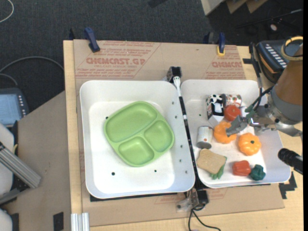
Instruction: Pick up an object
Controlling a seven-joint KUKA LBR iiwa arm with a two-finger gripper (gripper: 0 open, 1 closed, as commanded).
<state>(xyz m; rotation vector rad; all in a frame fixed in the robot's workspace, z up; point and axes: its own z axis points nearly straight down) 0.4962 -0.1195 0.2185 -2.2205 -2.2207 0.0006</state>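
Step in hand looked like the approach/reach, no grasp yet: the gripper (237, 127) was down inside the right bin (192, 93), near its middle, w/ its tip among the toy food, just above the orange fruit (223, 133) and just below a red tomato (232, 111). Couldn't tell whether it was apart or together; the grey metal tip was too small and blurred, and nothing was visibly clamped. Candidates for the pick all sat in the right bin: the orange fruit at centre, a ribbed orange pumpkin (249, 144) toward the right rim, a red pepper (241, 167) and a dark green knobbly piece (258, 173) by the near right corner, a flat tan bread slice (211, 161) at the near left corner, a small grey cylinder (204, 136) along the left rim, and a black-and-white cow-patterned carton (216, 104) toward the far edge. All looked like smooth hard plastic, mostly rounded, so prob. slippery. Next move, imo, called for centring over one piece and closing across its narrow width; the crowding around the tomato and the orange fruit left little room. The left bin (91, 143) held a matte green three-compartment plate (139, 133) at its centre.
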